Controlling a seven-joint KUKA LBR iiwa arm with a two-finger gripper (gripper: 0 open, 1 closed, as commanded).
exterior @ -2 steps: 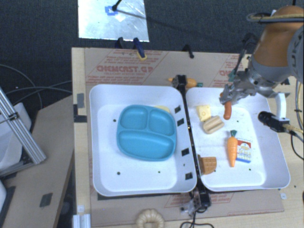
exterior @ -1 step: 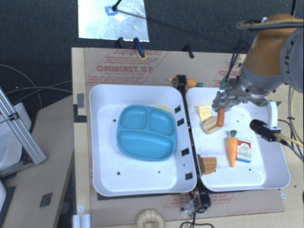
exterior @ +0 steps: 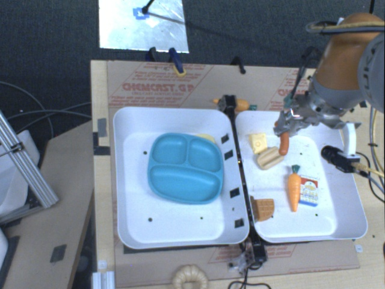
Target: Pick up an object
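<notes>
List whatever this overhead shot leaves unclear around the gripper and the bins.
- Gripper: the wrist above covers its fingers, and contact with the small red sausage is unclear.
- Pale yellow piece: mostly behind the blue divided plate.
- Small printed carton: label too small to read.

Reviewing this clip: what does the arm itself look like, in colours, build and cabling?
The arm is a bulky rounded body, grey, with an orange band at its upper part. It narrows to a grey metal gripper. Thin dark cables run along its left side, and a white-and-black fitting juts out lower right.
</notes>
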